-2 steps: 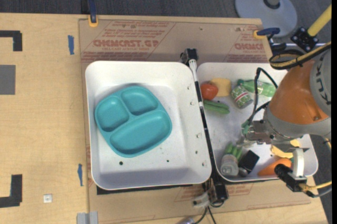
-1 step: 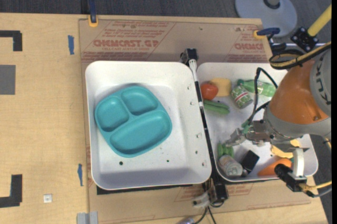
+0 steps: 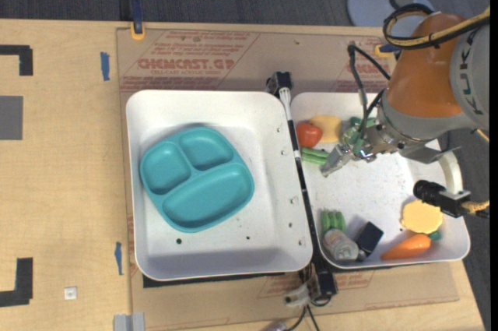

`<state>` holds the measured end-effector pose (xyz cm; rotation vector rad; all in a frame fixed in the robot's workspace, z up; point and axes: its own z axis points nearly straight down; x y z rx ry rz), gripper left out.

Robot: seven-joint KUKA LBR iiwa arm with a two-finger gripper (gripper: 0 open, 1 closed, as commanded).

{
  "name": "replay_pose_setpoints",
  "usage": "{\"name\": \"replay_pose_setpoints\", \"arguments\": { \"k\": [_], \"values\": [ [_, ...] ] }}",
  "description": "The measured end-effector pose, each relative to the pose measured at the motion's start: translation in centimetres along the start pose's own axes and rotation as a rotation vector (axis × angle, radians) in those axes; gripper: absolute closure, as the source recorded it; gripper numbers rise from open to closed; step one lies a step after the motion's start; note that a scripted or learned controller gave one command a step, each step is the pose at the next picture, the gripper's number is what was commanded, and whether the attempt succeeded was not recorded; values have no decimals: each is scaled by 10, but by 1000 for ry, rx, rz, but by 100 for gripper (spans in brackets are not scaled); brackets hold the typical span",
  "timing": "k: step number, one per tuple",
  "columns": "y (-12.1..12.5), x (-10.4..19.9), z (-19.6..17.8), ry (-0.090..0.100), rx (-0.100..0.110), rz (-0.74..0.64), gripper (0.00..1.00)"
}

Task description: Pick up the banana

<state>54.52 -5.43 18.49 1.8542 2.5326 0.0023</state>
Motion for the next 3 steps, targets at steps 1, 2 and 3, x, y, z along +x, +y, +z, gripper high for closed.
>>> {"name": "replay_pose_setpoints", "arguments": {
  "k": [1,2,3],
  "values": [
    [-46,67,0,3,4,-143,0],
    [-46,67,0,3,4,-143,0],
    [-46,67,0,3,4,-143,0]
  ]
}}
